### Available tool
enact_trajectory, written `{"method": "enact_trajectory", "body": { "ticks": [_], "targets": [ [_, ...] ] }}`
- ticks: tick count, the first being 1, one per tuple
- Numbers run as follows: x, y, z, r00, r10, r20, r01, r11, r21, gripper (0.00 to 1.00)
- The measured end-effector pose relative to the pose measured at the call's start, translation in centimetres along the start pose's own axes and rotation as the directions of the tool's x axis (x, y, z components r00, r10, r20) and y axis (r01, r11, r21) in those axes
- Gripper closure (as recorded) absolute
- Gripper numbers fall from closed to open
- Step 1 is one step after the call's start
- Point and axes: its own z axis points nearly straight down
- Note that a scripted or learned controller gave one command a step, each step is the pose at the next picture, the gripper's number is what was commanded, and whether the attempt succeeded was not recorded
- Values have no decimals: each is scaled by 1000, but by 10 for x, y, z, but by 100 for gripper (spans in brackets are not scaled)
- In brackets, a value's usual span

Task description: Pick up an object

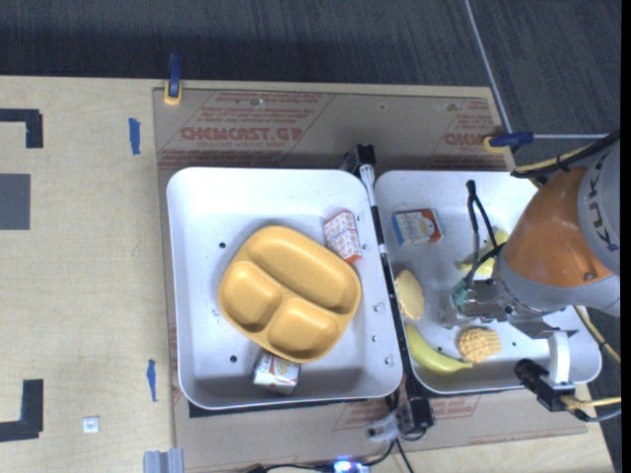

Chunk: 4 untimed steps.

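Note:
My gripper (473, 302) hangs low inside the right bin (446, 190), under the orange wrist band (552, 239). It sits just above a bumpy yellow corn-like piece (478, 343) and right of a pale yellow rounded fruit (409, 294). A banana (434, 356) curves along the bin's front, below the gripper. A small blue-and-white carton (416, 227) lies at the back of this bin. Another yellow item (485, 254) peeks out behind the gripper, partly hidden by the arm.
The left bin (197, 264) holds a large yellow compartment tray (288, 291), upside down, a red-and-white carton (342, 235) at its far right corner, and a small carton (276, 372) at the front. A black cable (476, 215) trails over the right bin.

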Motion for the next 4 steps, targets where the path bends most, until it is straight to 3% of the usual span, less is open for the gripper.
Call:
{"method": "enact_trajectory", "body": {
  "ticks": [1,2,3,4],
  "targets": [
    [0,0,0,1000,0,0,0,1000,0,0],
    [3,-3,11,1000,0,-2,0,1000,8,0],
    [2,0,0,1000,1,1,-1,1000,0,100],
    [2,0,0,1000,1,1,-1,1000,0,0]
  ]
}}
